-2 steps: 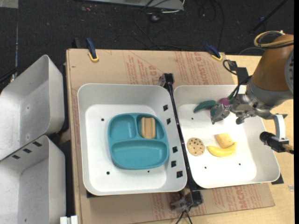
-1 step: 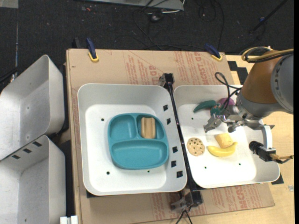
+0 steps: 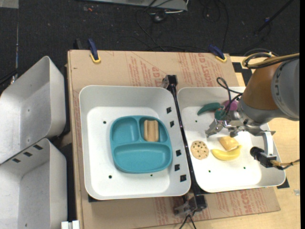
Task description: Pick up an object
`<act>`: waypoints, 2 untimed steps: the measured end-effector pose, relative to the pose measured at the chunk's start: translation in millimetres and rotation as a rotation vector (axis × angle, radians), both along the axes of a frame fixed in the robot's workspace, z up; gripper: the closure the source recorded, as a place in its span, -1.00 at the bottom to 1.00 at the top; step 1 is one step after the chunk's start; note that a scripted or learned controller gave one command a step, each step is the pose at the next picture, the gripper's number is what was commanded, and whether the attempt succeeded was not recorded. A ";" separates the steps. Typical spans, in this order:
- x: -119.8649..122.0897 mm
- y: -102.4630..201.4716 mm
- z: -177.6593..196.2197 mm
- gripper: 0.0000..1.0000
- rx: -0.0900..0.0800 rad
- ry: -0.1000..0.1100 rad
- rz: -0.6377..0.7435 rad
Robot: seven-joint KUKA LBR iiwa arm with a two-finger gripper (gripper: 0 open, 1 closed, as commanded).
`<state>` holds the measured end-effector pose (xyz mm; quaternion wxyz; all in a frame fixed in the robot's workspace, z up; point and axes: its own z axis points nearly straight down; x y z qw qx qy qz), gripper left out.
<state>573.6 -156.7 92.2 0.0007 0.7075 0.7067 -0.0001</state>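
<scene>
The gripper [image 3: 220,127] is seen low in the right bin [image 3: 250,178], its two metal fingers spread apart with nothing between them. Just below and to the right of the fingertips lies a yellow wedge [image 3: 228,142], resting against a banana [image 3: 225,154]; a cookie [image 3: 199,150] lies a little to the left of both, and a green piece [image 3: 208,108] sits behind the gripper, near the bin's far wall. In the left bin [image 3: 95,175] a teal tray [image 3: 138,151] is set, with a tan block [image 3: 151,130] in its upper right compartment. Which object is being aimed at cannot be told, though the wedge seems nearest. Several failures are judged likely from here. Because the wedge and banana touch, one finger may be driven onto the banana, and both pieces may be shoved aside rather than gripped. The wedge's slanted faces may let it be squeezed out as the fingers close. The flat cookie may be missed if it is approached from above, since little of it stands up to be caught. A closure made too high would leave the fingers shut on air.
</scene>
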 end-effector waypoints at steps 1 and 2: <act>1.4 -0.5 12.2 1.00 -0.002 -0.005 0.000; -4.4 7.5 65.9 1.00 0.000 -0.003 0.004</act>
